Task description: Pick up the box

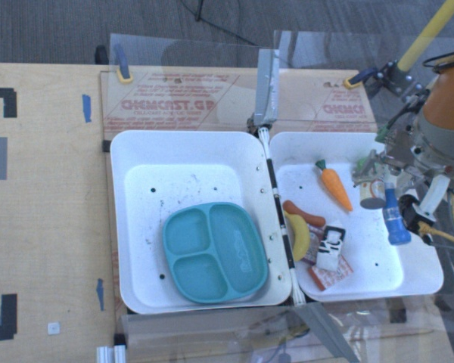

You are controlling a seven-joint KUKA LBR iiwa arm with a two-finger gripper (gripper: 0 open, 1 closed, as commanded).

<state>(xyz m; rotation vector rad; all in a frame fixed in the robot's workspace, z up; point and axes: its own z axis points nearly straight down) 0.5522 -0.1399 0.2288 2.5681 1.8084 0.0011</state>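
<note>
Where the grey arm with the orange band reaches in from the right: a two-finger gripper (372, 178) above the right part of the right-hand shallow white bin (424, 274), near an orange carrot with a green top (335, 187). Open or closed, impossible to tell from this slanted angle. Nothing seen held.

Just below the gripper, a small grey round object (371, 201), too blurred to identify, and beside it a slim blue bottle-like item (397, 222).

Toward the near left part of the same bin, well apart from the gripper: the small white box with black markings (330, 248), lying partly on a flat red-and-white packet (336, 276). Touching the box on its left, a yellow banana (296, 237); just beyond that, a red sausage-shaped piece (306, 214).

In the left-hand shallow white bin (136, 157), on the same light wooden counter (38, 225): a teal plastic plate with three compartments (214, 252).
</note>
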